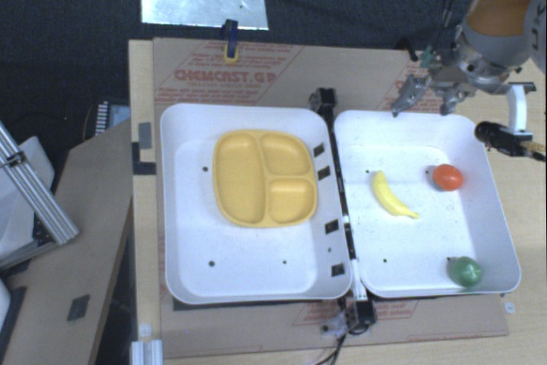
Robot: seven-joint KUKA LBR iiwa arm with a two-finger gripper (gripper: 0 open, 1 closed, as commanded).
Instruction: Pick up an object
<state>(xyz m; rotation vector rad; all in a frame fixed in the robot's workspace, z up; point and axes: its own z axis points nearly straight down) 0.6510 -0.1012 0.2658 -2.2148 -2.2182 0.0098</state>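
**Robot arm poised above a bin of three toy foods**

Nearest the viewer, in the right bin (491,209), a green round toy fruit (466,271) sits in the near right corner. Farther in, a yellow toy banana (393,195) lies near the bin's middle, and an orange-red toy tomato (447,177) rests to its right, well apart from it. The left bin (184,261) holds one yellow divided plate (263,177) with three compartments. At the far edge of the right bin, the gripper (425,98) hangs above the rim with its two fingers spread and nothing between them. To pick well, the arm should likely descend straight over one item, jaws straddling its narrow width; the banana looks easiest. Count: three toy foods, one plate, two bins.
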